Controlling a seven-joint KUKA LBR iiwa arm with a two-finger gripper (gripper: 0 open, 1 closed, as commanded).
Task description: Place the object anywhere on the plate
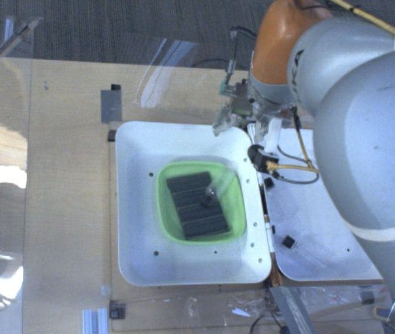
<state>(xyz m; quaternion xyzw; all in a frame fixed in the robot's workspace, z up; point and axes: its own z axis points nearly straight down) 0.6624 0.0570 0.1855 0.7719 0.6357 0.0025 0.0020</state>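
A light green plate (pixel 234 214) lies in the middle of the left white bin (pixel 138 207). On the plate rests a dark grey ridged block (pixel 196 206), lying at a slant, with a small dark bit (pixel 208 200) on top of it. My gripper (pixel 234 117) hangs over the bin's far right corner, beyond the plate's far edge and apart from the block. The orange band and grey wrist rise just behind it. The view shows nothing held by the gripper.
The right white bin (pixel 323 256) adjoins the left one and is largely covered by the arm. A small black piece (pixel 288 241) lies in it. A yellow cable (pixel 296 167) loops below the wrist. Wooden bench surrounds the bins.
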